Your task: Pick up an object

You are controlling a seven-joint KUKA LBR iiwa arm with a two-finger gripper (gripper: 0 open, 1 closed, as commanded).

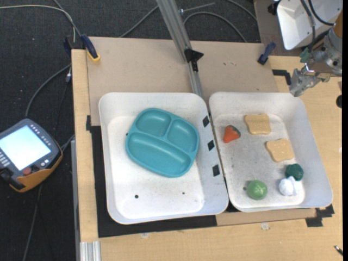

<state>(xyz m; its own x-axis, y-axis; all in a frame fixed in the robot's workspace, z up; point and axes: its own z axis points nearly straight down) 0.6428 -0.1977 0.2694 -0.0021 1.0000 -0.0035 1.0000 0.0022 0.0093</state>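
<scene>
the end effector [300, 84] hangs over the right bin's [312, 145] far corner; i cannot tell its state. inside lie a strawberry [231, 134], two crackers [258, 124] and a green ball [256, 189].

High slanted view over both bins [217, 145]
</scene>
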